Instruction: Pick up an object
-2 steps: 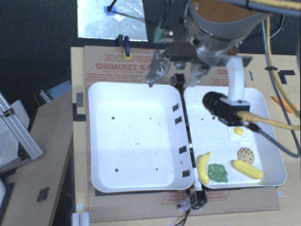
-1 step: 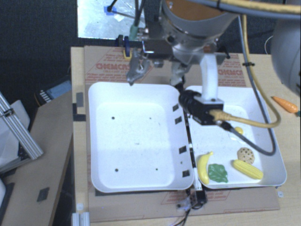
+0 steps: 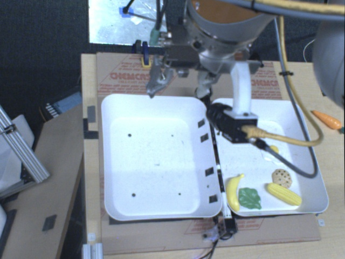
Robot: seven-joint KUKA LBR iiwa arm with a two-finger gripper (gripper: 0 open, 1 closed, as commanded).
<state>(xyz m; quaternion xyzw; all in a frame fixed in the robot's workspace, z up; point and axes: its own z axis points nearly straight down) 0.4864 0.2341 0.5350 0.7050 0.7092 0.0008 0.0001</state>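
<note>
Nearest you, along the front edge of the right bin (image 3: 318, 198), you have four small things in a loose row: a yellow banana (image 3: 233, 191) standing against the divider between the bins, a green leafy piece (image 3: 249, 198) touching its right side, a yellow corn cob (image 3: 284, 193) lying at a slant further right, and a round brown cookie (image 3: 281, 177) just behind the corn. None of them is lifted; all rest on the bin floor. A little further back in the same bin, you can see a small yellow bit (image 3: 274, 149) partly hidden under the thick cables that cross there. To your left, the left bin (image 3: 116, 144) shows its white floor with a few dark specks. An orange carrot (image 3: 326, 119) lies on the desk (image 3: 64, 161) outside the right bin's far right rim. Furthest back, the tool (image 3: 178, 84) hangs over the far rim of the left bin, near the divider, well apart from the food pieces; its two fingers stand spread wide with nothing between them, one finger (image 3: 158, 82) pointing down at the rim
</note>
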